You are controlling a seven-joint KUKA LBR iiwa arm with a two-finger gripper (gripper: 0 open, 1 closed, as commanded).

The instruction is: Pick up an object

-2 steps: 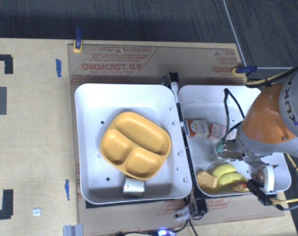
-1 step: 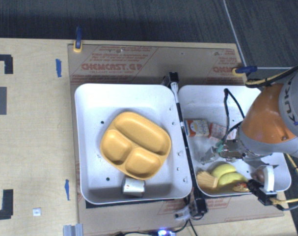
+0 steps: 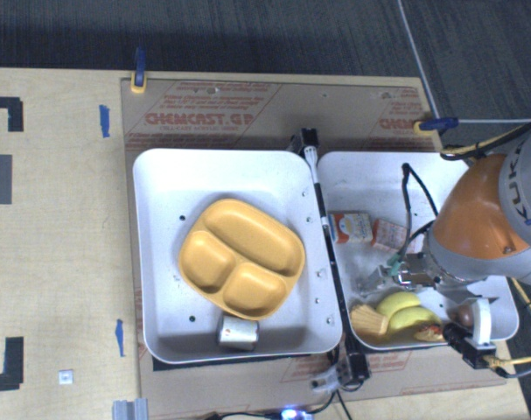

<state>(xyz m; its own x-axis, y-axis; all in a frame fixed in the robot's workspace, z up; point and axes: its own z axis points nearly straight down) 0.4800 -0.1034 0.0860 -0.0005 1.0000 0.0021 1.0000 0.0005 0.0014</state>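
My gripper (image 3: 403,272) hangs low over the middle of the right bin (image 3: 370,171), under the grey wrist and orange band. Just in front of it lie two yellow bananas (image 3: 403,311) with a tan wedge-shaped piece (image 3: 368,322) at their left end. A small red and white carton (image 3: 352,226) and a pale packet (image 3: 390,233) lie farther back in the same bin. Some clear crumpled wrapping (image 3: 370,278) sits to the left of the gripper. The wrist hides the gripper's tips, and nothing can be seen held in them.
The left bin (image 3: 156,234) holds a large yellow divided plate (image 3: 241,257) and a small silver block (image 3: 239,332) at its near wall. A black divider rail (image 3: 324,226) runs between the bins. A small brown thing (image 3: 464,315) lies at the right bin's near right.
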